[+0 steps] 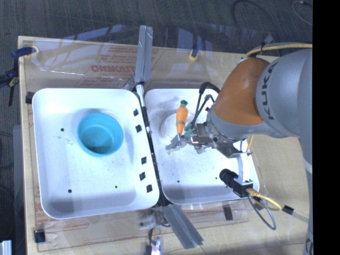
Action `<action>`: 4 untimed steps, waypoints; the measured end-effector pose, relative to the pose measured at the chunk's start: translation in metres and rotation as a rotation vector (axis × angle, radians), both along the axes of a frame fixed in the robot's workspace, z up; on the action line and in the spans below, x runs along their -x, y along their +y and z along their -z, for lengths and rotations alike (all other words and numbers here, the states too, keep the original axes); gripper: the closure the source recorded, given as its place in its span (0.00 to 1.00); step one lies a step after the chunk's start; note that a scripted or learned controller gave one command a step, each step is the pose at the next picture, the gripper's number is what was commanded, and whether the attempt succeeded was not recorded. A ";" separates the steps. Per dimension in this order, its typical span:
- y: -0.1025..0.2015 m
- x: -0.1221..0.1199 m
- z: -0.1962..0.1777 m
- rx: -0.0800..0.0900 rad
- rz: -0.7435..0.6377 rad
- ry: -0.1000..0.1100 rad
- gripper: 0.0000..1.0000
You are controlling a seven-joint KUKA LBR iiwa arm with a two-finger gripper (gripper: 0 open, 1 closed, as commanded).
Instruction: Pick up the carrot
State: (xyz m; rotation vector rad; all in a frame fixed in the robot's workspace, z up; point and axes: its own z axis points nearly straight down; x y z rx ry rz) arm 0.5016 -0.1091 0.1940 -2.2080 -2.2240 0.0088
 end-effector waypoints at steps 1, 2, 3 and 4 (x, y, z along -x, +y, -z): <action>-0.049 -0.064 0.013 0.002 0.067 -0.002 0.00; -0.058 -0.113 0.080 0.004 -0.133 -0.024 0.00; -0.086 -0.133 0.083 0.004 -0.215 -0.041 0.00; -0.086 -0.134 0.076 0.005 -0.218 -0.039 1.00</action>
